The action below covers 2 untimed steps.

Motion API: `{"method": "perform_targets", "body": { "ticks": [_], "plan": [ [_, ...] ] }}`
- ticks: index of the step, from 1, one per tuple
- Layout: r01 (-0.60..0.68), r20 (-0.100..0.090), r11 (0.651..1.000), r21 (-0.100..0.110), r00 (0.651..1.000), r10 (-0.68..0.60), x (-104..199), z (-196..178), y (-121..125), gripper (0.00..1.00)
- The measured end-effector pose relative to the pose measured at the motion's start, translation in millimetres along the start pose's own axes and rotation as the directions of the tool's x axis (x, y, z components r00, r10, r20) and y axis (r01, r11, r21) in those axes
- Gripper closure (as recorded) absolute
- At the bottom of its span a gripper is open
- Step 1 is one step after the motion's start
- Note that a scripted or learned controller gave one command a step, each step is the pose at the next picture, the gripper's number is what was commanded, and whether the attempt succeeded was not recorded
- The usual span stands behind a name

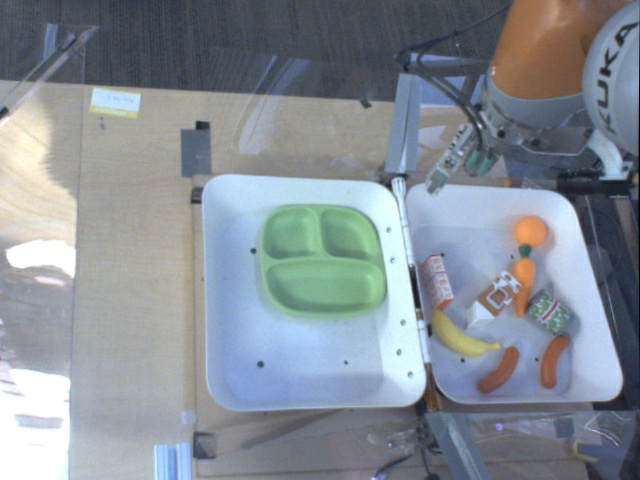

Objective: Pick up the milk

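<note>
Milk (500, 294), a small carton with an orange-and-white printed face, is lying in the right bin (590, 238), well below the claw (455, 165) and a little to its right in the camera view. Nothing is sitting between the fingers, and the claw is hanging over the upper left corner of that bin, near the rim that is meeting the left bin (225, 298). Whether those fingers are spread or closed cannot be told from this angle, since they are appearing only as a small cluster of grey and green parts under the orange band of the arm (545, 38).

Closer to the claw than the milk, a red-and-white packet (436, 280) is lying below it beside the bin's left wall. A banana (460, 336) is resting further down, just left of the milk. An orange (531, 231) is sitting to the claw's lower right, with a carrot (524, 286) touching the milk's right side. A green-and-white carton (549, 313) and two sausages (499, 369) are lying farthest away. A green divided plate (322, 260) is sitting in the left bin, down and left of the claw.
</note>
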<state>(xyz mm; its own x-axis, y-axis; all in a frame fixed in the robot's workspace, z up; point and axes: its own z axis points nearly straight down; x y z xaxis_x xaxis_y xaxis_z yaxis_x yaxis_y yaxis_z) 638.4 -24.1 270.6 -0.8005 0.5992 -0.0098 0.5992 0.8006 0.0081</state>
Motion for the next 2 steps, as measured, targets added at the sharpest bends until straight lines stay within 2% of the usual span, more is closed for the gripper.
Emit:
{"method": "perform_targets", "body": {
  "ticks": [1,2],
  "plan": [
    [0.315,0.000,0.949,-0.002,0.949,-0.315,37.6,-13.8,75.8,1.00],
    [0.595,-0.002,0.804,-0.003,0.804,-0.595,90.0,15.3,109.9,1.00]
  ]
}}
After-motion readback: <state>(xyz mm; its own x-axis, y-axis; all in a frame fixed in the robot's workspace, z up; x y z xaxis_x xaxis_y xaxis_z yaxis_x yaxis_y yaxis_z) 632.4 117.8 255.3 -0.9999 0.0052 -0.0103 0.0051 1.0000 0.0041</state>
